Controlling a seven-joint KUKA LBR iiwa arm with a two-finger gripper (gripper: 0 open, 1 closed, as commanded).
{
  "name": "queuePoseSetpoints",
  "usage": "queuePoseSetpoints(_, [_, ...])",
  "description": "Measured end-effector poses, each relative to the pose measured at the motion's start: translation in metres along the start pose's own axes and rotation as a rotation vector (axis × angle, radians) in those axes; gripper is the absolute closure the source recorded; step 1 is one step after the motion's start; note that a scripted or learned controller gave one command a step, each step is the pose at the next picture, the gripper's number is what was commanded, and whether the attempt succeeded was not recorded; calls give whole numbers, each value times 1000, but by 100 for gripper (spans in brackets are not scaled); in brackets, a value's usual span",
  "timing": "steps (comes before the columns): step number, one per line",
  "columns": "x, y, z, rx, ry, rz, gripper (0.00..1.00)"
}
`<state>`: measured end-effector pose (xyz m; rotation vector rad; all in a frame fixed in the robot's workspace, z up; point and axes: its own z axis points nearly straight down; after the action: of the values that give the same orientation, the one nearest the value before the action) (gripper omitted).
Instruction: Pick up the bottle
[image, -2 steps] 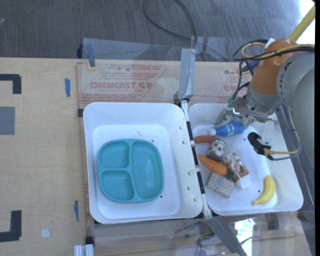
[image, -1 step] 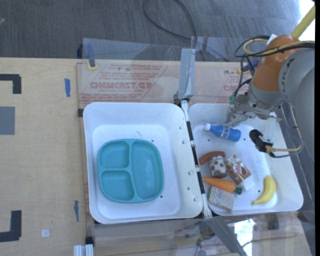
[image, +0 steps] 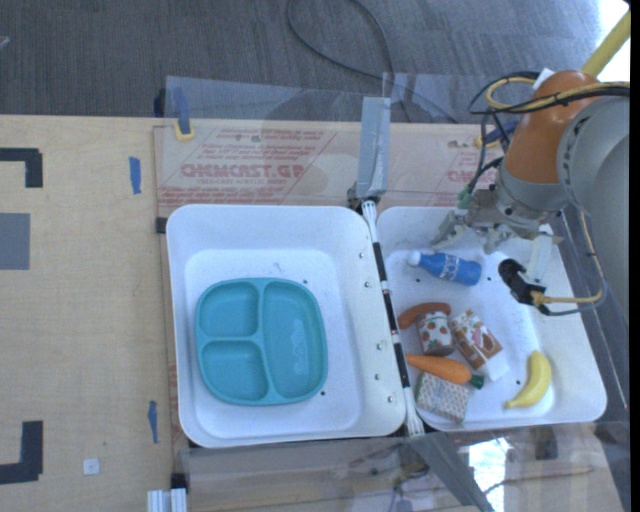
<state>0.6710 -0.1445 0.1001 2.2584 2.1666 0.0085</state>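
The bottle (image: 450, 267) is blue with a white cap and lies on its side in the upper left part of the right bin (image: 580, 345), cap pointing left. My gripper (image: 468, 238) hangs just above and behind it, with its fingers spread to either side. It is open with nothing between the fingers. The grey arm and its orange band (image: 545, 115) reach in from the upper right.
Below the bottle lie a brown sausage (image: 423, 313), two small patterned toys (image: 455, 337), a carrot (image: 440, 368), a speckled block (image: 443, 397) and a banana (image: 532, 380). A black cable end (image: 515, 277) dangles right of the bottle. The left bin (image: 190, 235) holds a teal divided plate (image: 262, 340).
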Motion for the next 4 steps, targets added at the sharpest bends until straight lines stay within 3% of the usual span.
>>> queuePoseSetpoints(1, [13, -60, 12, 7, 4, -12, 0])
queuePoseSetpoints(2, [26, -105, 10, 6, 4, -74, 0])
queuePoseSetpoints(3, [24, -103, -1, 0, 3, -70, 100])
queuePoseSetpoints(4, [24, -103, -1, 0, 3, -71, 0])
